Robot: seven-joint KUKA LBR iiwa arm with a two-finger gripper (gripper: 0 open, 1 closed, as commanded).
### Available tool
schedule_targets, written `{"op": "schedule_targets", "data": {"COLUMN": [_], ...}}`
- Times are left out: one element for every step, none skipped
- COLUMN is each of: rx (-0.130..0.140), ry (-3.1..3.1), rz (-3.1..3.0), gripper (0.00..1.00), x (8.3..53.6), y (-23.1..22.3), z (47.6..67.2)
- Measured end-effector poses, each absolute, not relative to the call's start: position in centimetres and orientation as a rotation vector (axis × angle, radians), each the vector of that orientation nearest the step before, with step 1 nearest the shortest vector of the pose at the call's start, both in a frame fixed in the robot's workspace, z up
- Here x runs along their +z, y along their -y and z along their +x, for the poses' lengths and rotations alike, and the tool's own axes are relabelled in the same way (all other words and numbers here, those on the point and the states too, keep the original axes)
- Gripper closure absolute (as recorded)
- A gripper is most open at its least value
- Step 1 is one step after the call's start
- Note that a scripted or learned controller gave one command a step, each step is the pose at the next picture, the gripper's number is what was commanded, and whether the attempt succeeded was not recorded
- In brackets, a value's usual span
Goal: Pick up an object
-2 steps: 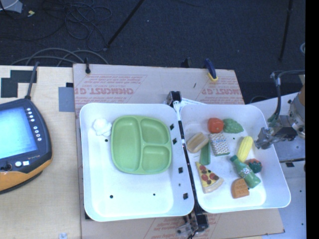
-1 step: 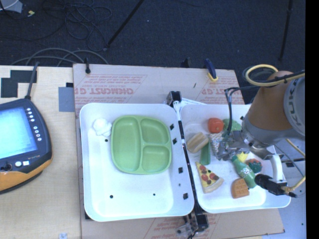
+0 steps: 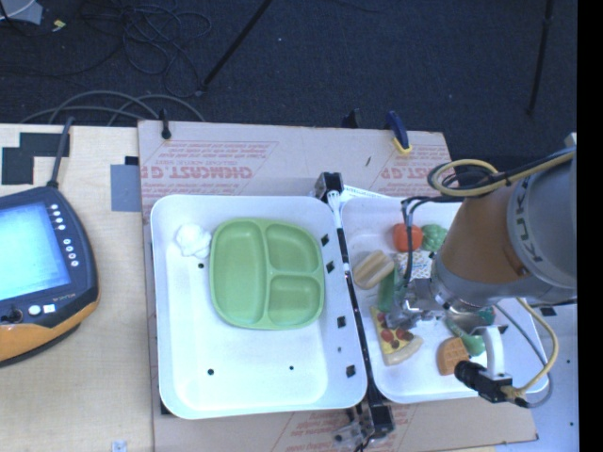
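Gripper [image 3: 407, 301] low in the right bin [image 3: 471, 389], finger state indiscernible. Pizza slice [image 3: 397, 342] lies just below it, long axis diagonal; bread roll [image 3: 373, 268] just up-left, tomato [image 3: 409, 238] above. Green tray [image 3: 267, 273] occupies the left bin [image 3: 245, 384].

A robotics lab: a KUKA arm [image 3: 513, 238] at frame right, a teach pendant [image 3: 38, 266] at left, loose cables [image 3: 122, 26] on dark carpet above.
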State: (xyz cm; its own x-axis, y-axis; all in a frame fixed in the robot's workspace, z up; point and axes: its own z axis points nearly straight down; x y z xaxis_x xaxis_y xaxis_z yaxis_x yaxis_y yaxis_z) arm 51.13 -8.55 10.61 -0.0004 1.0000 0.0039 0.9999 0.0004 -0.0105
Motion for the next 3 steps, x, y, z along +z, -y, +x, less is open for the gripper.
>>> {"op": "schedule_targets", "data": {"rx": [-0.013, -0.009, 0.012], "ry": [2.234, 2.227, 2.219], "rz": [-2.218, -2.225, -2.209], "gripper": [1.0, 1.0, 1.0], "x": [19.3, 29.9, 20.4], "y": [3.6, 4.0, -2.5], "z": [58.5, 55.7, 55.9]}}
